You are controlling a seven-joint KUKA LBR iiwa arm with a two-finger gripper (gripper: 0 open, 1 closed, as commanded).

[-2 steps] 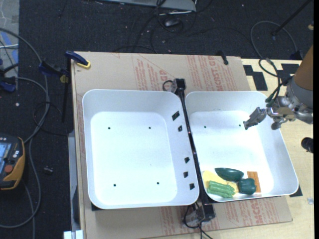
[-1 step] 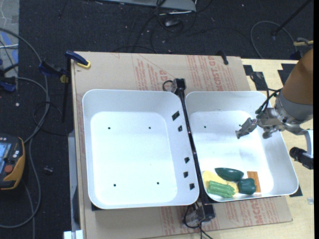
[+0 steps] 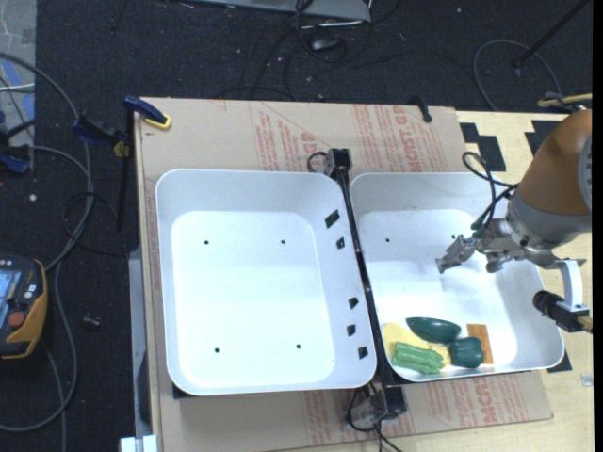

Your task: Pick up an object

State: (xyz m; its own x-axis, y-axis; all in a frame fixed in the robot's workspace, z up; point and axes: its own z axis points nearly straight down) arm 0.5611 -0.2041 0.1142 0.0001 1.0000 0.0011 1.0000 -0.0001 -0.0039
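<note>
Cardboard-topped bench (image 3: 245, 125) carries two white bins; in the right bin's (image 3: 415, 191) near corner lie a dark green object (image 3: 434, 328), a ridged green piece (image 3: 416, 357), a teal lump (image 3: 466, 351), touching. Above them hangs the gripper (image 3: 471, 255), fingers apart, holding nothing

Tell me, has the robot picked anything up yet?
Not yet. The tool hangs over the middle of the right bin with nothing seen in it. The toys sit in a pile at the bin's near edge: a dark green one, a light green one, a teal one. Left to do: reach one, grab it, lift it.
</note>
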